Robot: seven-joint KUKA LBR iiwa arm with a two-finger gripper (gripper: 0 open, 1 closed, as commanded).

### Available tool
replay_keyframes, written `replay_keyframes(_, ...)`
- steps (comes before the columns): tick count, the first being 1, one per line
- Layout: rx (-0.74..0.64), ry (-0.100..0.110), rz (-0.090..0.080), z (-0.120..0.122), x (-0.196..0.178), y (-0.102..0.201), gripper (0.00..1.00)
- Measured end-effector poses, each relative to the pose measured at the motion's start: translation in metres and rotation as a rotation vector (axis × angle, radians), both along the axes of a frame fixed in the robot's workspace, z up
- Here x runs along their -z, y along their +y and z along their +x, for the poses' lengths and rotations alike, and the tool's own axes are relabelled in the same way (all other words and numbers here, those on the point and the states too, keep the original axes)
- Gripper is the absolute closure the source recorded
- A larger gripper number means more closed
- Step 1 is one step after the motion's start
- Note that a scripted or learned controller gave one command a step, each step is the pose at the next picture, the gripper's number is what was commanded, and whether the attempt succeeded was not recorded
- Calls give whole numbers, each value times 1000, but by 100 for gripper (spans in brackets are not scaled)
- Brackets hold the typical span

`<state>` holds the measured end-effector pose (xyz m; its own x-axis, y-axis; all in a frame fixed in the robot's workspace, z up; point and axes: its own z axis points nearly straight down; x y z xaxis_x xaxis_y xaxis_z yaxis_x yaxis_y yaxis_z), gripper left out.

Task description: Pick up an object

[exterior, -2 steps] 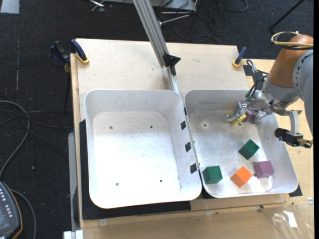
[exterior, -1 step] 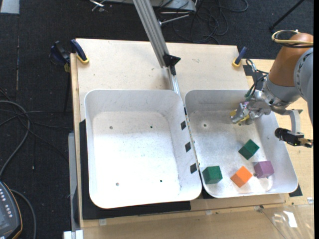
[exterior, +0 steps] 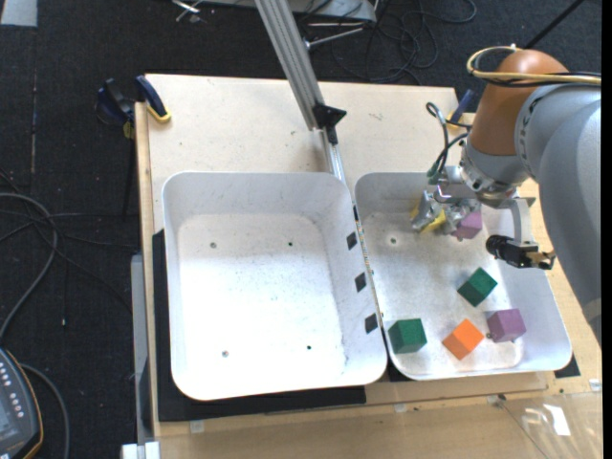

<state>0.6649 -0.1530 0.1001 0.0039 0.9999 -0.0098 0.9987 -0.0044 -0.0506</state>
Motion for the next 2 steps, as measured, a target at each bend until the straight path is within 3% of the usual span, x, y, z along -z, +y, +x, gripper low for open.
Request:
replay_keyframes(1,-11,-60,10,8,-106,59,100)
replay_keyframes(2,-15,-48,13,-4,-95,176,100)
